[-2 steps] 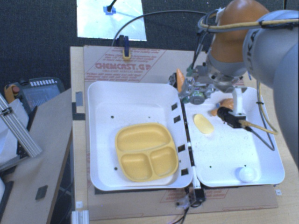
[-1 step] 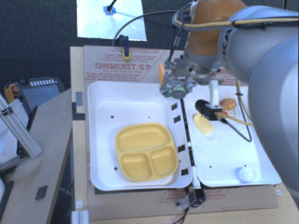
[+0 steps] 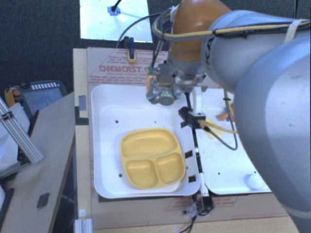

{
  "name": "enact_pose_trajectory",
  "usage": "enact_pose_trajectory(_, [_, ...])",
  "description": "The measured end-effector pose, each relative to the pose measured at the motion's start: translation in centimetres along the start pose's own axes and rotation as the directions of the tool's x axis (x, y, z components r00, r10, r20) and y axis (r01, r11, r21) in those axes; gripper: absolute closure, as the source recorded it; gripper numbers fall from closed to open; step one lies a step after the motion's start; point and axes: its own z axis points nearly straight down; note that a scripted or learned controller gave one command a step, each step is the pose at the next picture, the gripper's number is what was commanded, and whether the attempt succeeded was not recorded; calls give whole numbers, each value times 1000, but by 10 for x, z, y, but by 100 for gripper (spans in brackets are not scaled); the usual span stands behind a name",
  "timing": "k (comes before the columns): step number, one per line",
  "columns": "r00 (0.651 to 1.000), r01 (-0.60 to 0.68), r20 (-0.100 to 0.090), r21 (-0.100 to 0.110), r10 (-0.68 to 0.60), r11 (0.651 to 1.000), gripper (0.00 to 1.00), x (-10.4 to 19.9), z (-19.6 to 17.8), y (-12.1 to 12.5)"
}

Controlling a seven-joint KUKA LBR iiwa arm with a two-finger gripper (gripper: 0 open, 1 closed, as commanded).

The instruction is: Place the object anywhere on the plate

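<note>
plate [image 3: 152,158], yellow, sits lower centre in left bin [image 3: 104,130]; gripper [image 3: 163,96] hovers above it at upper centre, grip undeterminable; judged carry step, next descend over plate.

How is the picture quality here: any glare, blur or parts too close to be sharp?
Camera view: the arm looms large and soft at right, too close to be sharp; the yellow plate in the left bin is evenly lit and fairly crisp; a pale sheet at top is blown out by glare; the gripper is slightly blurred.
</note>
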Motion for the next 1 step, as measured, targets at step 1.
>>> enact_pose_trajectory(1, [1000,-4,2,0,4,1000,0,-4,-1,0])
